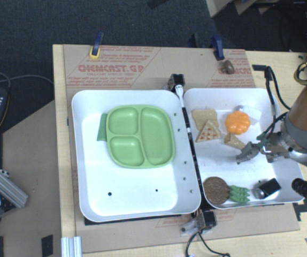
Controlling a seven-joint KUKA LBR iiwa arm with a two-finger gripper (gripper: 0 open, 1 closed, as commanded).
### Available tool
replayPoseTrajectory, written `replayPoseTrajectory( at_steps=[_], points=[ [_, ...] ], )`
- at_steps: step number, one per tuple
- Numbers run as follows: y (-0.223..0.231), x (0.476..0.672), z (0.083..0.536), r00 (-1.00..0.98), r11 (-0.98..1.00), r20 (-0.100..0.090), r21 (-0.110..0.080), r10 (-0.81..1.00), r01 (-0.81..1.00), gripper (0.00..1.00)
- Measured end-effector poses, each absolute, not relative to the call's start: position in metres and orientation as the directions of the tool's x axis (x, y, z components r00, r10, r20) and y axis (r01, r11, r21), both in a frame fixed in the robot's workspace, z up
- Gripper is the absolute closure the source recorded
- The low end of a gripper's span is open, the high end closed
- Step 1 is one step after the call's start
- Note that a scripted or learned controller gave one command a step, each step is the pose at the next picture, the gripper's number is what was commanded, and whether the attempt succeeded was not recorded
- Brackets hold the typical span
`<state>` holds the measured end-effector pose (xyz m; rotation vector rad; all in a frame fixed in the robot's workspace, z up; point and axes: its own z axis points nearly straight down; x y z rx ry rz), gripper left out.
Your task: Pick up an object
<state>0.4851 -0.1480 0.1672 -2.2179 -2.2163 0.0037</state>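
The right bin (217,159) holds several toy foods. A tan bread slice (204,115) lies at the back, with a triangular sandwich wedge (208,132) just in front of it. An orange fruit (237,122) sits to their right, and a small tan piece (233,140) lies below it. At the bin's front are a brown round cookie (215,189) and a green leafy piece (239,194). My gripper (247,154) hangs low over the right bin, just below and to the right of the small tan piece. Nothing is visibly held in it.
The left bin (89,159) holds a green divided plate (140,135). A raised divider (187,138) runs between the two bins. The arm fills the right bin's right side.
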Motion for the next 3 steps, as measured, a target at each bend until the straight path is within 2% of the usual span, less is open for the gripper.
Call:
replayPoseTrajectory(
  at_steps=[2, 3],
  points=[
    [-0.155, 0.489, 0.083, 0.0, 0.0, 0.003, -0.005, 1.0, 1.0, 0.0],
    [-0.155, 0.49, 0.095, 0.002, -0.002, 0.0, 0.0, 1.0, 1.0, 1.0]
  ],
)
